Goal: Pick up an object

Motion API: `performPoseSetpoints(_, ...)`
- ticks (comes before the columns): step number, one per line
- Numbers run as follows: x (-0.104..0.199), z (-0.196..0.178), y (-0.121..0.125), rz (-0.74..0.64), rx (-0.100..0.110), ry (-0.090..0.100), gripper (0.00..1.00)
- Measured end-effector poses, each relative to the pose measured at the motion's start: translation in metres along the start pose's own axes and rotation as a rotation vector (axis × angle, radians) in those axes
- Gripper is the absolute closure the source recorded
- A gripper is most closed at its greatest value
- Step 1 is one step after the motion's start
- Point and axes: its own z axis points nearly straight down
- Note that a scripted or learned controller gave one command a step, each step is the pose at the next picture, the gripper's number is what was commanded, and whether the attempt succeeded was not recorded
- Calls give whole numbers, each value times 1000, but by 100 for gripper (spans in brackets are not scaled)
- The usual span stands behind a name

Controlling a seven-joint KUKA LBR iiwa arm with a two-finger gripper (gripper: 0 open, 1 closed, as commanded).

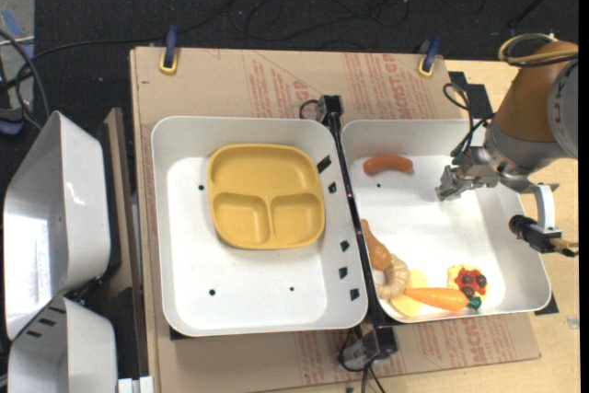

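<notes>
The gripper [453, 184] hangs in the right bin [515, 253], nothing visibly held, apparently approaching; the sausage [387, 165] lies just left, so next it likely needs to shift left and descend.

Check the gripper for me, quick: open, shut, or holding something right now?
Gripper: cannot be told at this angle; it hangs over the right bin, beside the sausage, with nothing visibly held.
</notes>
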Motion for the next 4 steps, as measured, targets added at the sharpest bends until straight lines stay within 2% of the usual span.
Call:
performPoseSetpoints(2, -10, -111, 2, -3, -5, -1, 100)
performPoseSetpoints(3, 46, -123, 13, -8, -2, 2, 100)
performPoseSetpoints(4, 100, -114, 16, -8, 2, 2, 100)
